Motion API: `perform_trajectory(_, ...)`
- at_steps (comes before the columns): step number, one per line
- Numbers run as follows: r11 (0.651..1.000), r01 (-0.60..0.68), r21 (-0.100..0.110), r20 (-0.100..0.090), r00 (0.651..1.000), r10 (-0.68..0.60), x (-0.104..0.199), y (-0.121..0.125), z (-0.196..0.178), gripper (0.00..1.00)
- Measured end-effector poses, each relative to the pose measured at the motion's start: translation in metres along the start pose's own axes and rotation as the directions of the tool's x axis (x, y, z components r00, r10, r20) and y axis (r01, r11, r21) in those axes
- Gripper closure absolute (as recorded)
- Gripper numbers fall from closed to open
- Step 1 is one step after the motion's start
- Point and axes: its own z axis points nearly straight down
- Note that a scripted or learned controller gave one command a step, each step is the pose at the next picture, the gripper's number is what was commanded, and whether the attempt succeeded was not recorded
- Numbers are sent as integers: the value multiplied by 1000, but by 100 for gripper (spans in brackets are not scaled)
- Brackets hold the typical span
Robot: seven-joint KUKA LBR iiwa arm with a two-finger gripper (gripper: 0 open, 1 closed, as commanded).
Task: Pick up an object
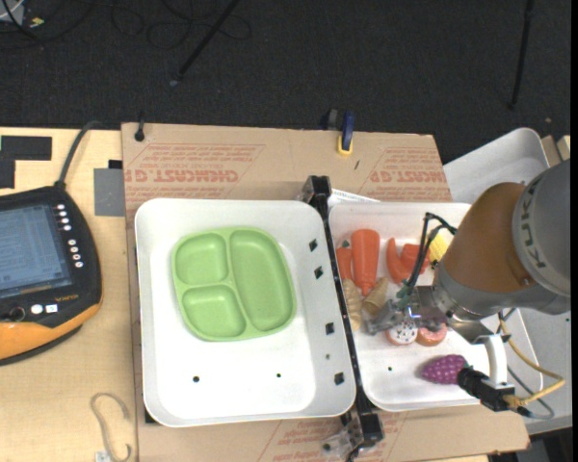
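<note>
The right bin (395,388) holds several toy foods: an orange carrot (364,258), a red piece (401,258), a yellow piece (439,247) partly behind the arm, a brown piece (374,307), a white speckled piece (402,334), a small red piece (431,336) and a purple grape bunch (444,368). My gripper (406,314) is low in this bin, right over the white speckled and small red pieces, beside the brown one. The wrist hides what lies directly under it.
The left bin (164,383) carries a green three-part plate (234,283). A black divider (333,296) runs between the bins. A teach pendant (29,268) lies on the bench at far left. The arm's orange band (491,248) covers the right bin's far right side.
</note>
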Motion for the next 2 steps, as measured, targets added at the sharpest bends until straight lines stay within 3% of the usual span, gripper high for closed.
perform_trajectory(1, 1000, -11, 0, 3, 1000, 11, -5, 0, -12, 100)
perform_trajectory(2, 1000, -6, 8, 0, 1000, 6, -15, -2, -57, 100)
